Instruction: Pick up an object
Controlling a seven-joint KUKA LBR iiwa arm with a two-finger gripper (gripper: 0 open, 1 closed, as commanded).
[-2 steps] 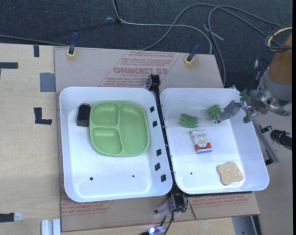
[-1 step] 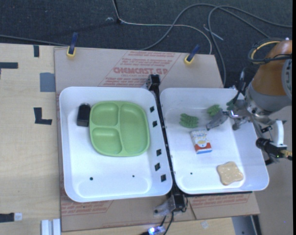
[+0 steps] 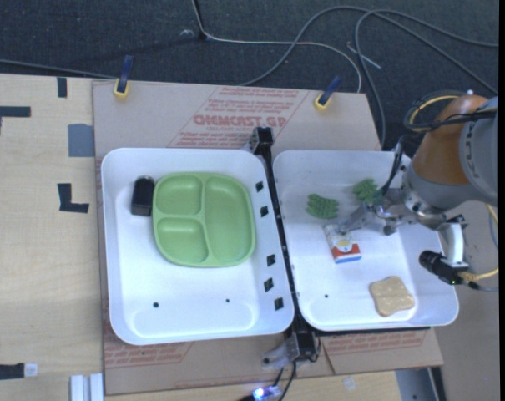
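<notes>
The claw [image 3: 352, 221] hovers low in the right white bin [image 3: 427, 312]; whether it is clenched I cannot tell. Directly beneath it lies the small white-red-blue carton [image 3: 345, 247]. Best to centre squarely over it, clear of the nearby green leafy toy [image 3: 322, 205].

Grey arm [image 3: 477, 161], seemingly orange-banded wrist

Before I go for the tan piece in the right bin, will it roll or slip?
The tan piece looks flat and lies low on the right bin floor, so rolling seems unlikely. Its low profile may give fingers little to grip; it could slide instead. It lies near the bin's front rim, which might crowd the gripper.
</notes>
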